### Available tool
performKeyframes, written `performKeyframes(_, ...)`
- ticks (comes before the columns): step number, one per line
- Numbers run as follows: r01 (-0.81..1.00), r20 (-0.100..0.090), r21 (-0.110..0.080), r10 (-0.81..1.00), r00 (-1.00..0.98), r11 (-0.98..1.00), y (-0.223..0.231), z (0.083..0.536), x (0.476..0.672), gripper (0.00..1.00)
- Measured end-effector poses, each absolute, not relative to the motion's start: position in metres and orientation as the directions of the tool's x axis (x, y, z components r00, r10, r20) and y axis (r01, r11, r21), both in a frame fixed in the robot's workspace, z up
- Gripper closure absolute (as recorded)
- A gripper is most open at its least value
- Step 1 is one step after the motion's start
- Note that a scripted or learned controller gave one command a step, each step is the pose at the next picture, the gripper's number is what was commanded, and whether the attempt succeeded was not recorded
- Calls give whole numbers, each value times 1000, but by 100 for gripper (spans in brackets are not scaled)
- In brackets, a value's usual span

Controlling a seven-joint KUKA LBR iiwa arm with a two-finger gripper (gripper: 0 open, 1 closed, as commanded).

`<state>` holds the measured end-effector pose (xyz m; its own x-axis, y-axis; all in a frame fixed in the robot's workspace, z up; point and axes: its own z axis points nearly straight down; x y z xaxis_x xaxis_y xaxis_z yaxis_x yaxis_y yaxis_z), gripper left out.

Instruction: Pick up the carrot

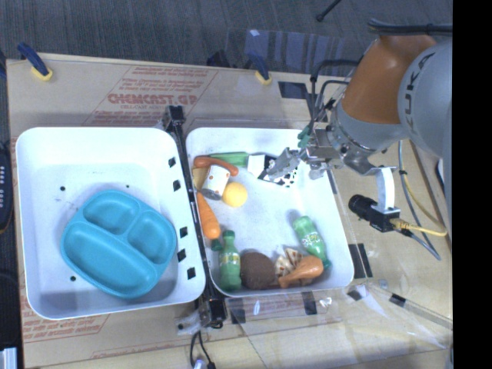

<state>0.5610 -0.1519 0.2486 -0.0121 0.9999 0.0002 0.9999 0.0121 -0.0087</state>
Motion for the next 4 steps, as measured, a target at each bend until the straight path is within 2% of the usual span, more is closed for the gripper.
performKeyframes(1,991,5,-22,991,-135,135,-122,100,566,0)
performKeyframes(2,1000,-1,-10,1000,-14,14,-96,91,607,0)
performKeyframes(3,1000,-2,-16,1000,-22,22,-96,101,607,100)
performKeyframes(4,944,1,-2,944,329,-329,-5,195,658,100)
